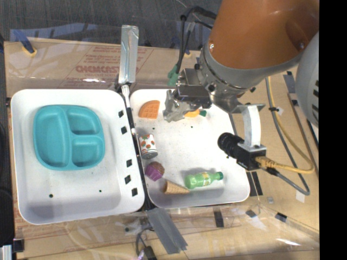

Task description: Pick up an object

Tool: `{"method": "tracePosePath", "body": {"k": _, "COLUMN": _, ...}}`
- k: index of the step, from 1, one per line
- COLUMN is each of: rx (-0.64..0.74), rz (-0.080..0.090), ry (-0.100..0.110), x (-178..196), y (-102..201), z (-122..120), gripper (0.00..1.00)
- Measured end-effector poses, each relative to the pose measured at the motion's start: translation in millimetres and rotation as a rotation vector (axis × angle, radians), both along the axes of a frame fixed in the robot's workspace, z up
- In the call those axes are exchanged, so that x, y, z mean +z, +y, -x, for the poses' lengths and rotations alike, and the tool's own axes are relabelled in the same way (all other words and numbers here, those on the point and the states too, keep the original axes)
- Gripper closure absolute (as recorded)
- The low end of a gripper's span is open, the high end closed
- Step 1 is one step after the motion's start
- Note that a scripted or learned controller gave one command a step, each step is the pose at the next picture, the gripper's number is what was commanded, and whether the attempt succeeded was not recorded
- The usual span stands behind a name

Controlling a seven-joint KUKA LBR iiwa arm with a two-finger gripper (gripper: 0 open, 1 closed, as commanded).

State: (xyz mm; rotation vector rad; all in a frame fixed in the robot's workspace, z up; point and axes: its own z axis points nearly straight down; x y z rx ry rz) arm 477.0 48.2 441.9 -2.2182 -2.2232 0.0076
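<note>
My gripper point(174, 111) hangs low over the far part of the right bin point(217, 196). Just left of it lies an orange waffle piece point(149, 110). A yellow-orange thing point(191, 113) with a green bit peeks out right beside the gripper; I cannot tell whether the gripper is touching it. Nearer the front lie a small printed can point(147, 144), a purple toy point(154, 171), an ice cream cone point(176, 187) and a green bottle point(203, 179).
The left bin point(21, 199) holds a teal divided plate point(69, 136). A ridge with black clips point(129, 145) separates the two bins. The big orange-banded arm looms over the right bin's far right corner. Cables run along the bench at the right.
</note>
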Motion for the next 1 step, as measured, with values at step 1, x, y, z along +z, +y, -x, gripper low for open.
{"method": "tracePosePath", "body": {"k": 1, "rx": -0.002, "rz": 0.000, "ry": -0.003, "x": 0.5, "y": -108.3, "z": 0.1, "gripper": 1.00}}
